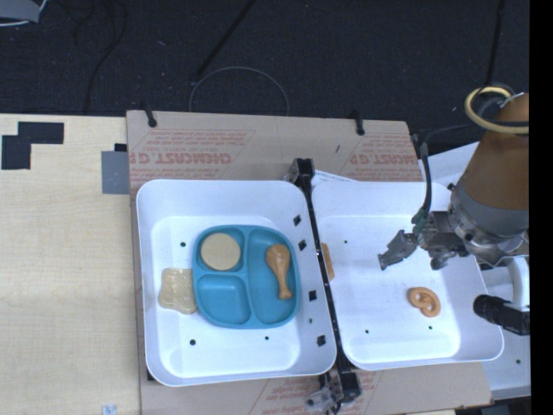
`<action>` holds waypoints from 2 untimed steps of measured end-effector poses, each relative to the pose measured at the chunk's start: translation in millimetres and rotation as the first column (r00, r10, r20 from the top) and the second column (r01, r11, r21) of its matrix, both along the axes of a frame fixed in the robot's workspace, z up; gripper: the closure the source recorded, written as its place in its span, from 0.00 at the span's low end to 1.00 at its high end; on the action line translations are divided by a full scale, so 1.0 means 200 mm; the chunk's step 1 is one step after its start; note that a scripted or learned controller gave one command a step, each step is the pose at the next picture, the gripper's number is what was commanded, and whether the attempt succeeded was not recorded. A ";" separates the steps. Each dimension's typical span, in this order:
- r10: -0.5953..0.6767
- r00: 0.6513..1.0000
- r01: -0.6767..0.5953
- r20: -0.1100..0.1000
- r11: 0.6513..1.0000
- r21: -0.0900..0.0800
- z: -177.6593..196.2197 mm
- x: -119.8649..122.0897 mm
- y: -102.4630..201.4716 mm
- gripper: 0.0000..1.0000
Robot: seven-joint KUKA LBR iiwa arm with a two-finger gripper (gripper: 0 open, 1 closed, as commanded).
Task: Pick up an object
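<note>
My gripper [415, 258] hangs over the right bin [363, 353], near its middle right, open with nothing between its fingers. A small brown pretzel [423, 301] lies on the bin floor just in front of it, apart from the fingers. In the left bin [173, 361] sits a blue compartment tray [229, 305]. The tray holds a round tan cracker [219, 251] and a brown drumstick [280, 270]. A pale slice of bread [177, 290] lies against the tray's left edge.
A small orange piece [327, 262] is half hidden at the divider between the bins. The arm's grey and orange body [501, 180] looms over the right bin's right side. A black part [501, 311] juts in at the lower right.
</note>
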State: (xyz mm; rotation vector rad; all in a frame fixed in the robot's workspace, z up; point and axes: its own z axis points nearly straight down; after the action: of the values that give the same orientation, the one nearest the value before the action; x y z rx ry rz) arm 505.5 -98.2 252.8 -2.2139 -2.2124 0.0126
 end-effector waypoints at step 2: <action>0.002 1.000 -0.002 0.005 1.000 -0.001 -0.20 0.02 0.03 0.00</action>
State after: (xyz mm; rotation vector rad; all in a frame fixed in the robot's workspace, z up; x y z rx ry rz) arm 509.2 -91.3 211.9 -2.2149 -2.2173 0.0076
